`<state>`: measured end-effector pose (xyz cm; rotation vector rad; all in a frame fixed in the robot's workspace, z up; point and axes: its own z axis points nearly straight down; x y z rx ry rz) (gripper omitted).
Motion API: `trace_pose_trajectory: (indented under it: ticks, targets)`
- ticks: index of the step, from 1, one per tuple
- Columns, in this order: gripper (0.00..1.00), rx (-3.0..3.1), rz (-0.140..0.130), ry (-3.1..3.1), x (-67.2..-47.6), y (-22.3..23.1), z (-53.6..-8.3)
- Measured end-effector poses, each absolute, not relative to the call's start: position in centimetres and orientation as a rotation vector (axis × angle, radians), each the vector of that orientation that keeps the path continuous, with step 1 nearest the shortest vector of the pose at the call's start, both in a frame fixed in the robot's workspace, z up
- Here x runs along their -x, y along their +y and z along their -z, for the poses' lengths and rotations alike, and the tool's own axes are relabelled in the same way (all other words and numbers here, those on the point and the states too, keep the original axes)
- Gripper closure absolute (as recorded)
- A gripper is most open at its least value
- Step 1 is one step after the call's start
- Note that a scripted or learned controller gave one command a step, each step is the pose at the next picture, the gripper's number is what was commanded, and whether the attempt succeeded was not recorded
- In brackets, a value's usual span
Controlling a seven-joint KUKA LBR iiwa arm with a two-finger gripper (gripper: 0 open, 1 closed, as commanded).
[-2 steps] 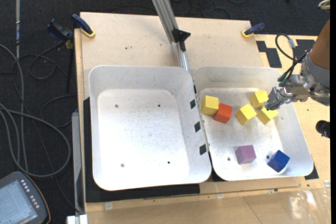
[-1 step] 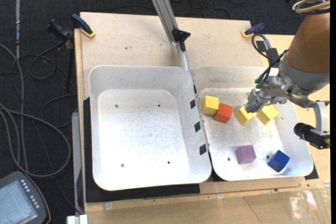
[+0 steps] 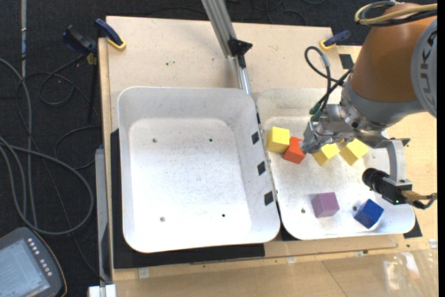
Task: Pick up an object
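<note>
The tool (image 3: 314, 142) hangs low over the right bin (image 3: 292, 108), its tip down among a cluster of small blocks; from this angle it cannot be told whether it is spread or pressed together, and no block can be seen pinched in it. Just beside its tip, on the left, lies an orange-red block (image 3: 295, 150), touching or nearly touching a yellow block (image 3: 279, 139) further left. Right of the tip sit two more yellow blocks, one (image 3: 325, 153) close under the wrist and another (image 3: 353, 150) next to it. That makes three yellow blocks and one orange-red.

Nearer the front edge of the same bin, well apart from the cluster, rest one purple block (image 3: 325, 204) and one blue block (image 3: 368, 213). All six blocks are in the right bin.

The left bin (image 3: 132, 149) lies alongside, the two rims meeting in the middle. Both bins stand on a pale wooden worktop (image 3: 174, 45). The arm (image 3: 393, 59), grey with a wide orange band, comes in from the right. No writing can be read anywhere.
</note>
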<state>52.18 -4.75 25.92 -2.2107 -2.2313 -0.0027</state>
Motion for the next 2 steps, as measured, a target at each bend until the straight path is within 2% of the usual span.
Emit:
trace_pose_trajectory:
  ticks: [1, 2]
  targets:
    - [1.0, 2.211, 0.001, -2.23, -51.5, -0.1, -26.0]
    - [1.0, 2.21, -0.001, -2.228, -50.2, 4.6, -24.1]
